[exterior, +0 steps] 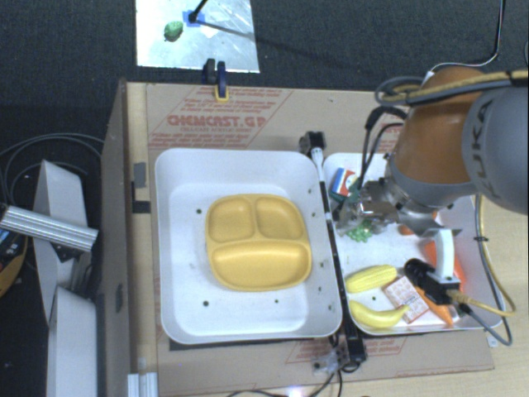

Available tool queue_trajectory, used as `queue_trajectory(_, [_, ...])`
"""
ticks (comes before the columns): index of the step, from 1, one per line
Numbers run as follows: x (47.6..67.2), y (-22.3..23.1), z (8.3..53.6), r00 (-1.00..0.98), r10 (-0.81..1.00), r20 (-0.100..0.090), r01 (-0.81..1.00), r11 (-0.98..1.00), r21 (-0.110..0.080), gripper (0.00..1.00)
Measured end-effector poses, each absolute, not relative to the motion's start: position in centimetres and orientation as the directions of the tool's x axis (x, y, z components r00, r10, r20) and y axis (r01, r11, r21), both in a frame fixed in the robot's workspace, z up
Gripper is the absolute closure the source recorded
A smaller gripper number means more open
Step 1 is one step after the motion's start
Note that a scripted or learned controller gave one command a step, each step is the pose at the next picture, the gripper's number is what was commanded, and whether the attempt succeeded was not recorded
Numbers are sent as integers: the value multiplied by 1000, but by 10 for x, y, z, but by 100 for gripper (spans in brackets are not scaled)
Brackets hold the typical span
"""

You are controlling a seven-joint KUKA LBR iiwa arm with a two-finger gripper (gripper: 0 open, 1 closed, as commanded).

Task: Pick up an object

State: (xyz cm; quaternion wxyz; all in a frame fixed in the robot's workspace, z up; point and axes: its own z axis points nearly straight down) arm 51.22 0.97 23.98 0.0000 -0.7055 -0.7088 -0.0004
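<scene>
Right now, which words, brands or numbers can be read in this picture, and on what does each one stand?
"CHEMCAST GP": red print on the brown sheet under the two bins, the smaller red lines around it too blurred to read.
"KU": dark letters on the grey arm, cut by the picture's edge.
Small card beside the banana: print too small to read.

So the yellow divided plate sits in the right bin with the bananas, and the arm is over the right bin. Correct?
Not quite. The camera view shows the yellow divided plate alone in the left bin. The bananas do lie in the right bin, and the arm is over that bin.
</scene>
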Motion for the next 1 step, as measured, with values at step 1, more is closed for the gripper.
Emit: queue_trajectory(1, [507, -28, 275, -2, 1000, -1, 1000, 2, 3, 100])
